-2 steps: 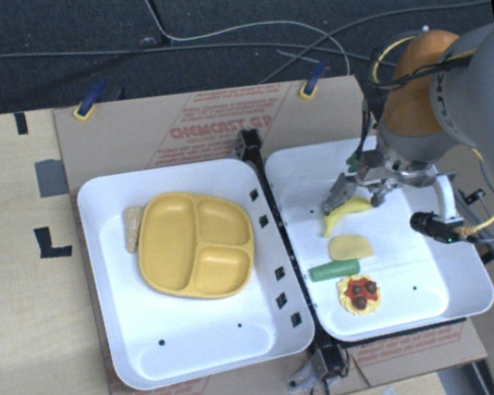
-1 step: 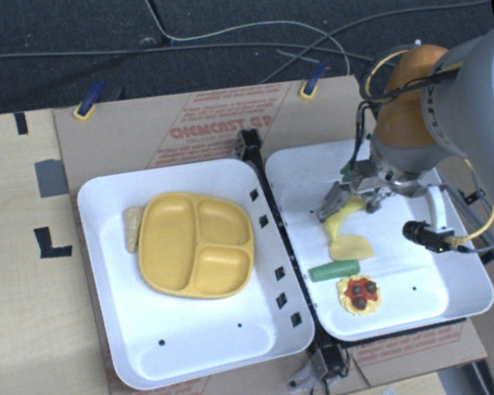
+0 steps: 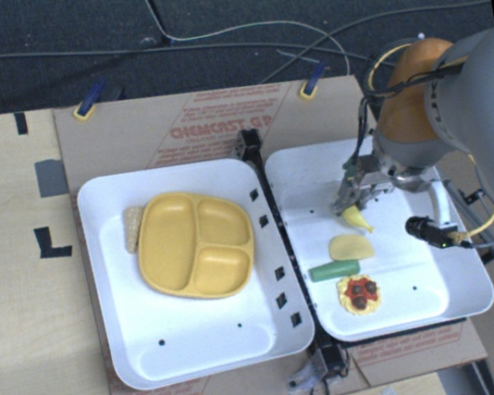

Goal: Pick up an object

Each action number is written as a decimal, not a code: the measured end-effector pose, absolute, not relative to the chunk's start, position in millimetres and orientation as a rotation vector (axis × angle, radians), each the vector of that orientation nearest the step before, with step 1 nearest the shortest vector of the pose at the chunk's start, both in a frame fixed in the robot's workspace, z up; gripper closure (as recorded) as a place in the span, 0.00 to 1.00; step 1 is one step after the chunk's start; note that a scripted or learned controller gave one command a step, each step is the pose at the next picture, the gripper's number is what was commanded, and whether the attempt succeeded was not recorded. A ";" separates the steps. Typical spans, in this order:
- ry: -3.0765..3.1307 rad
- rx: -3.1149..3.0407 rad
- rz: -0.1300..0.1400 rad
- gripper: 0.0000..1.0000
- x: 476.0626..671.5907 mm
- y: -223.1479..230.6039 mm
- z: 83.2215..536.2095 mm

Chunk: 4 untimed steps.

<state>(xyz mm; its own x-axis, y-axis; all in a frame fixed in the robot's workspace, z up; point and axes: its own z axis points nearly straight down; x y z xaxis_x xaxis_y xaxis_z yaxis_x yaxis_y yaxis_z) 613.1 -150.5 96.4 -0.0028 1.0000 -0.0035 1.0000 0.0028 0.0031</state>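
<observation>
End effector [image 3: 357, 202] sat low in the right bin [image 3: 451, 294], at a small yellow piece [image 3: 355, 218]; whether it was clenched or released, I could not tell. Risk: piece small, tips may slip or nudge it toward the slice [image 3: 350, 247] and green stick [image 3: 333, 269]. Cardboard [image 3: 216, 122] printing read roughly "CHEMCAST".

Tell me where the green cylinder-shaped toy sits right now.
The green cylinder-shaped toy lies in the right white bin, near its left wall, just below the pale yellow flat piece and above the small pizza-like toy.
</observation>
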 end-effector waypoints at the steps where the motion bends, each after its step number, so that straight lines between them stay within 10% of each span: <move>1: 2.220 2.216 0.005 1.00 618.8 -153.4 158.6; 4: 2.230 2.218 -0.002 1.00 610.2 -94.6 224.3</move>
